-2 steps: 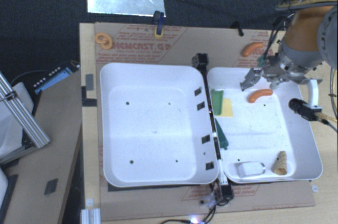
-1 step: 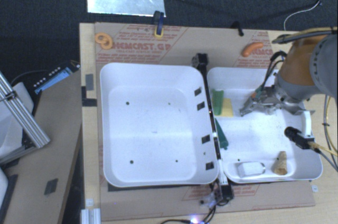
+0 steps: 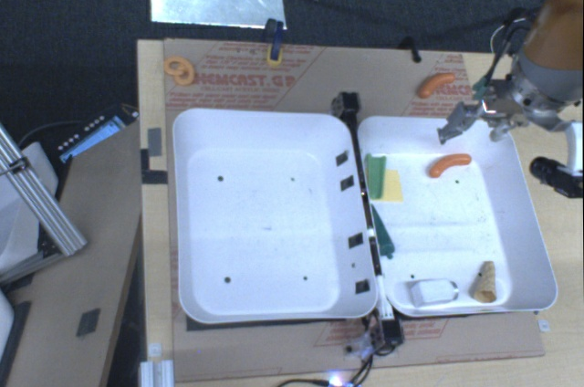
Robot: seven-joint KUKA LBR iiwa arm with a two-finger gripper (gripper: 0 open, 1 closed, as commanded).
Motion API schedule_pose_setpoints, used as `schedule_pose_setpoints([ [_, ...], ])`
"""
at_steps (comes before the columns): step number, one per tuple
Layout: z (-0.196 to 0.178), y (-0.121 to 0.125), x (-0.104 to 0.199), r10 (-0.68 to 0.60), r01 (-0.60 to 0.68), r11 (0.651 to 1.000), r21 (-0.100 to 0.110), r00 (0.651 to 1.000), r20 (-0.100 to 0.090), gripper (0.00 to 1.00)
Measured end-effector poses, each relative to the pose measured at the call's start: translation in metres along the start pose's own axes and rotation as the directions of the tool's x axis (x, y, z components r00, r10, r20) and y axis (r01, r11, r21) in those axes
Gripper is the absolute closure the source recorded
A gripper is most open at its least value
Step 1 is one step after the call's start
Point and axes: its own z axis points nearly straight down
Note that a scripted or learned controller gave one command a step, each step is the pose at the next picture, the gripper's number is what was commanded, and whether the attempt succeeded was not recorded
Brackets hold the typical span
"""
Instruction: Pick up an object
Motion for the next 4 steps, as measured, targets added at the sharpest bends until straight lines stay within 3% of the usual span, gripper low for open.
schedule_pose_setpoints([
  [1, -0.088, 0.009, 0.075, -0.005, 0.005, 1.0, 0.004, 1.0, -0.003, 0.0],
  [2, -0.093, 0.008, 0.071, -0.002, 0.002, 1.0, 0.011, 1.0, -0.002, 1.0],
  [3, -0.256, 0.021, 0.047, 0.002, -0.002, 1.0, -0.005, 1.0, 0.002, 1.0],
  [4, -0.278, 0.057, -0.013, 0.009, -0.009, 1.0, 0.01, 1.0, 0.002, 1.0],
])
